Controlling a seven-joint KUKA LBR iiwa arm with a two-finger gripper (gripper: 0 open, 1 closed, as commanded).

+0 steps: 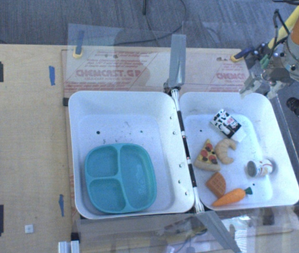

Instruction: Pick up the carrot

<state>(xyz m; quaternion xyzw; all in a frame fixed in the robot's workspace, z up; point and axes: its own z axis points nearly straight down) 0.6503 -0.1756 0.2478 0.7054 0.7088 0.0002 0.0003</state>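
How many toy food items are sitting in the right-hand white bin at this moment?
6: black-and-white patterned carton at the back, pale croissant mid-bin, pizza slice to its left, small can at right, brown waffle square and orange carrot in front. None looks hidden.

Left bin (86, 107): white, holds a blue-green plate (120, 178) with three parts.
Right bin (278, 141): white, holds toy food.
Black-and-white box (226, 123): near the back of the right bin.
Pizza slice (208, 155): just beside a croissant (225, 149).
Waffle (216, 184): near the front.
Little can (259, 168): lying on its side.
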